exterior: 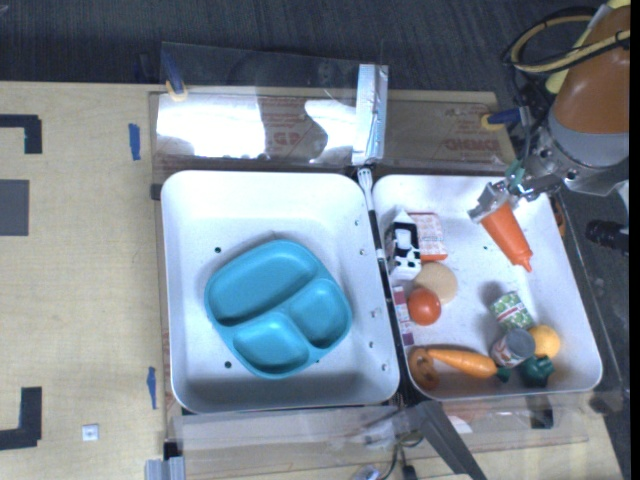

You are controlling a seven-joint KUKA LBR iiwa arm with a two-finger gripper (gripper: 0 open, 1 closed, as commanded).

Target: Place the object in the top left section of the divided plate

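Jaws looked shut on the thick top of the orange plastic toy carrot (507, 233). I guessed it was light, hard and slippery. The two-finger gripper (497, 200) hung over the right bin, well apart from the blue divided plate (278, 308).

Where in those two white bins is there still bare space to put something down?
The left bin has bare floor all around the blue divided plate, most toward its back corners. The right bin is crowded along its left wall and near edge with cartons, a tomato and a carrot; its bare patch lies mid-floor, below the orange carrot at the gripper.
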